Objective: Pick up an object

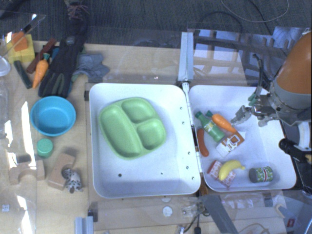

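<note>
My gripper (253,116) hangs over the upper right part of the right bin (273,145). Its fingers (242,114) are spread open with nothing between them. Just left of it lie an orange carrot (224,123) and a green bottle (210,127), side by side. Below those sit a small brown-and-white carton (230,143) and a red sausage (203,143). Near the bin's front edge are a yellow banana (230,167) on a red packet (215,168), and a green can (262,174).
The left bin (107,179) holds a green divided plate (132,126). On the bench to the left lie a blue bowl (53,115), a green cap (45,147), wooden blocks (61,169), a black glove (61,72) and a toy carrot (40,72).
</note>
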`<move>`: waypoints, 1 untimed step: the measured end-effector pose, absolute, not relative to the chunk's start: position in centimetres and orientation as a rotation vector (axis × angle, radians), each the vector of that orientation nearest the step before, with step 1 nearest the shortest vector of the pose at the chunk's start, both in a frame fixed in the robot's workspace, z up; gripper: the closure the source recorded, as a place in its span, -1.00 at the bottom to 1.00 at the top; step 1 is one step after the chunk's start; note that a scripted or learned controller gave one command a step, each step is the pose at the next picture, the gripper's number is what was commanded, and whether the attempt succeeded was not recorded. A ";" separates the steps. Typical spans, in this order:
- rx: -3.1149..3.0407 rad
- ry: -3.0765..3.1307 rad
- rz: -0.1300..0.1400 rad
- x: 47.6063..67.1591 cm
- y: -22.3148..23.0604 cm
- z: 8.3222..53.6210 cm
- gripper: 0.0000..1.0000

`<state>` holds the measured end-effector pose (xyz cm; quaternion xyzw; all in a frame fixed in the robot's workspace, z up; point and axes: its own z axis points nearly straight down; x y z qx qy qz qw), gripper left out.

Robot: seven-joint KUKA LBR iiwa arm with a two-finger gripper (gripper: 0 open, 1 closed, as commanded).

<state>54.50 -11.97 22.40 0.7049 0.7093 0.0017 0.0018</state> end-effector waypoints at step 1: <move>2.145 2.288 0.007 58.1 -12.0 9.3 -1.00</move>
